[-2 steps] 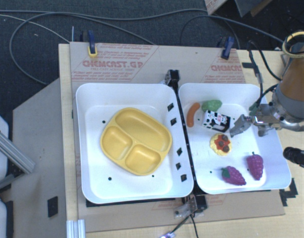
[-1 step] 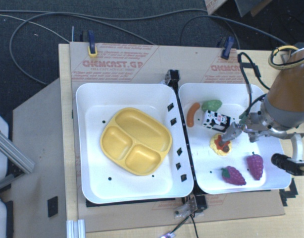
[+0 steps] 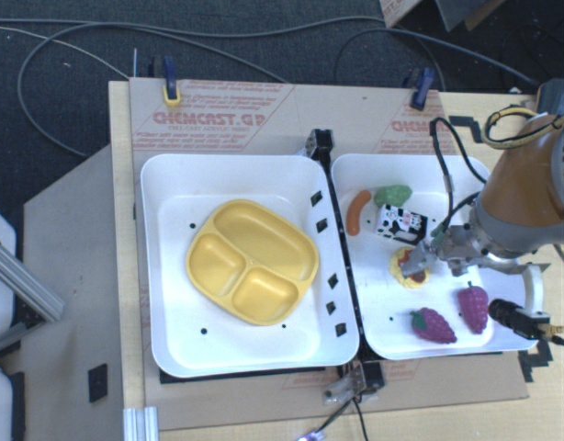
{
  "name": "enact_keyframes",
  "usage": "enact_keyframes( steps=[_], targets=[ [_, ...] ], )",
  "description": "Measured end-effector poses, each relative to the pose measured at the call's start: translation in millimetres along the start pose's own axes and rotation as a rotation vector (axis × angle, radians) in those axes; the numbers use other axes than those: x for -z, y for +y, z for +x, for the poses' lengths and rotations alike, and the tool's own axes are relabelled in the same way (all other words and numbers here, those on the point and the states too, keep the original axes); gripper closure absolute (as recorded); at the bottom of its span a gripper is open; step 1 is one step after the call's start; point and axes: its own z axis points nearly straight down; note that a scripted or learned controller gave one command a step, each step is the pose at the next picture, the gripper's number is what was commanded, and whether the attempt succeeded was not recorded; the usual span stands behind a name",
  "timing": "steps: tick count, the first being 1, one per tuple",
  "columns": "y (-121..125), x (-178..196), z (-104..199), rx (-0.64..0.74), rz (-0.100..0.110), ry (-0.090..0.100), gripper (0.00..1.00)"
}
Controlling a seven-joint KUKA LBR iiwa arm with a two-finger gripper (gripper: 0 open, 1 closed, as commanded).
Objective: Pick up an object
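Plywood bench [image 3: 218, 108] on dark carpet [image 3: 71, 81] carries my glossy bins; gripper [image 3: 424, 257] over yellow toy [image 3: 409, 274], grip unclear to me.

This looks like a robot lab: a big robot arm [image 3: 525, 186] reaches over two white bins [image 3: 163, 246] on a board [image 3: 218, 108] held by clamps [image 3: 171, 81], with loose cables [image 3: 71, 35] on dark carpet [image 3: 62, 108]

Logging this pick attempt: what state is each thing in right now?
Yellow divided plate: upright in left bin.
Orange sausage: lying flat in right bin.
Two purple grape bunches: lying apart.
Yellow toy: under end effector.
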Motion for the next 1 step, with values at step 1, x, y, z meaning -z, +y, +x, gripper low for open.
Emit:
enact_keyframes(
  steps=[1],
  targets=[
    [1.5, 13.6, -0.2, 0.0, -0.006, -0.001, 1.0]
  ],
)
